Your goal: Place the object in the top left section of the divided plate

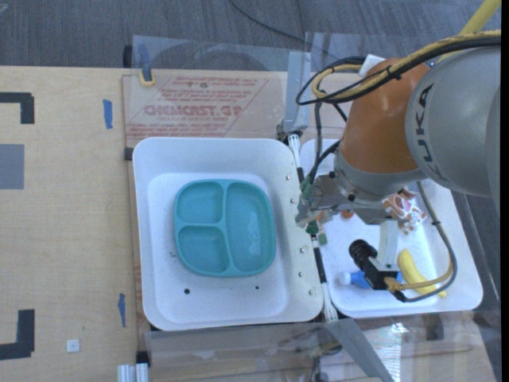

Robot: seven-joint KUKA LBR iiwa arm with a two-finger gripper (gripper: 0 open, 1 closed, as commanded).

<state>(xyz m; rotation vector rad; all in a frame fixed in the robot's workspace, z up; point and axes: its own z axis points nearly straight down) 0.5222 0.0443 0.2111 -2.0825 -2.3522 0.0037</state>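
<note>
On the wooden bench, the plate (225, 228) sits in the left bin (155, 237). The likely object, a yellow piece (409, 267), lies in the right bin (465, 283). My gripper (314, 213) hangs over the wall between them, and I can't tell its grip. A blind grab could miss or clip that wall.

Arm (461, 126) cut off at right edge, hides much of right bin (465, 278); patterned item (403, 208) partly covered.
</note>
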